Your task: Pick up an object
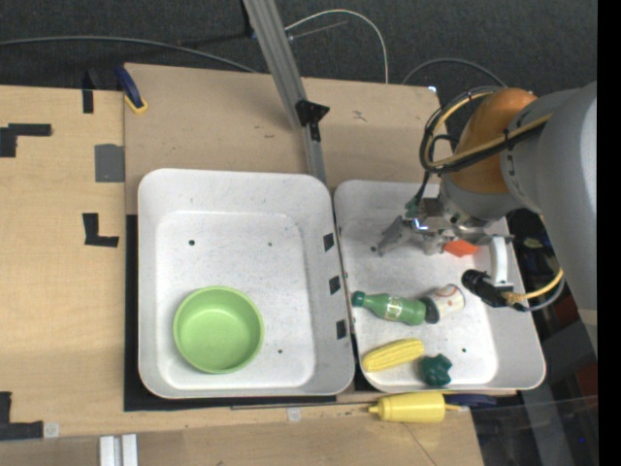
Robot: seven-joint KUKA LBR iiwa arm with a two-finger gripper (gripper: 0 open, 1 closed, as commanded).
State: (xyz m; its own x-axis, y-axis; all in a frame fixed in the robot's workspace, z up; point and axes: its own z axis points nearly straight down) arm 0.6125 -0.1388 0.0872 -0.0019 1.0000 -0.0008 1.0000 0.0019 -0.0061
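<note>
- The gripper (pixel 393 241) hangs low over the right bin (pixel 514 362), fingers seemingly spread, nothing visible between them.
- The arm (pixel 543 153) reaches in from the right, wrist bent down.
- Nearer the front lie a green bottle (pixel 391 307), a corn cob (pixel 392 354).

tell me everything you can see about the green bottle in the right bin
The green bottle looks like glossy plastic. It lies on its side on the floor of the right bin, neck pointing toward the left bin, with a pale label around its body. Its base meets a small white object. The toy corn lies apart, just below it.
</note>
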